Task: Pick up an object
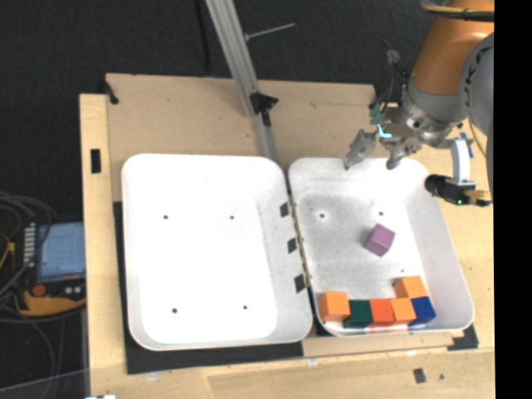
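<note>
Camera view: gripper (374, 156) hangs at the right bin's (440, 231) twelve o'clock rim, fingers spread, holding nothing, likely poised to descend. Purple cube (379, 240) lies alone mid-bin; other cubes (378, 309) crowd six o'clock, harder to grasp.

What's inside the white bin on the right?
The right bin holds a purple block alone mid-floor, and orange, green and blue blocks crowded along its near edge. Anything beneath that cluster is covered.

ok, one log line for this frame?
gripper: open, holds nothing, above far edge of right bin | purple cube: loose mid-bin | block cluster: near edge | pick: not yet done
</note>
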`<state>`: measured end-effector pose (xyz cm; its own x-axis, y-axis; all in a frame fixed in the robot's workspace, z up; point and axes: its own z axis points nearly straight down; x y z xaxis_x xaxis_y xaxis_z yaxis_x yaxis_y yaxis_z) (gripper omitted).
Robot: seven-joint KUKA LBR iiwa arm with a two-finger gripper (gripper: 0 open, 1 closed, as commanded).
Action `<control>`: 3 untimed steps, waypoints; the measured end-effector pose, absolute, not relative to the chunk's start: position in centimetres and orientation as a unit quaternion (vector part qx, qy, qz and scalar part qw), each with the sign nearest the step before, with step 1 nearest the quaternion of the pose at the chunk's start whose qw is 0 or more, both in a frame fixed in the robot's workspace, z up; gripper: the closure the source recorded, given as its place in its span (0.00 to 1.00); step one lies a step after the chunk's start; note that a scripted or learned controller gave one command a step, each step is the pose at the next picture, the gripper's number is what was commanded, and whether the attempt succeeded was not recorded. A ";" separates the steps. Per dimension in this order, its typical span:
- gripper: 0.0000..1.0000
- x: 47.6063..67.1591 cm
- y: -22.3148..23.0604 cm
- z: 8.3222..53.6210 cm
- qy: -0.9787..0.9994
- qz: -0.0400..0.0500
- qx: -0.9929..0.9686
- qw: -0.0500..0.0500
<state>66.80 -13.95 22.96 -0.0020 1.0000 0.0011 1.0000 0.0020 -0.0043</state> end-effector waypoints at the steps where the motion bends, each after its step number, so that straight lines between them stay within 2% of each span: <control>1: 0.00 66.9 -14.0 23.3 -0.709 0.001 -0.706 -0.001; 3: 0.00 67.1 -15.2 14.7 -0.706 0.002 -0.708 0.000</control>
<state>67.13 -15.18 14.75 0.0032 1.0000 -0.0028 1.0000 -0.0032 -0.0034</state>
